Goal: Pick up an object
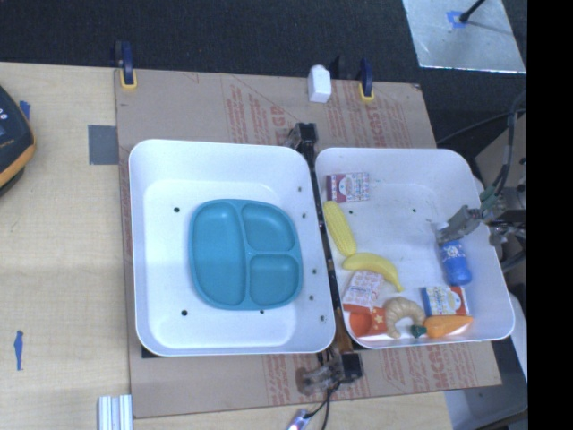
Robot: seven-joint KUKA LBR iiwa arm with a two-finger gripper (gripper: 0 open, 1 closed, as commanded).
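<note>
Reaching in from the right edge, the claw [458, 222] is hovering over the right part of the right bin [407, 161], and the blue bottle [456, 263] is lying just beneath and to the near side of it, close enough that the two seem to be meeting at the bottle's far end; whether they are actually touching is hard to tell. The claw is showing as a small grey tip, and how far it is opened cannot be told from this angle; nothing is visibly sitting between its tips. The blue bottle is lying on the white floor of the bin, small and bright blue with a paler label, its length running roughly near to far. To its left, a corn cob [338, 227] and a banana [373, 266] are lying close to the bin's left wall, with a small carton [347, 187] at the far left corner. Along the near wall a croissant [403, 313], a carrot [445, 327] and a small box [443, 299] are crowding together, the box lying just near of the bottle. The left bin [152, 240] is carrying a blue divided plate [246, 253] in its middle, and both bins are resting on the counter [63, 240].
</note>
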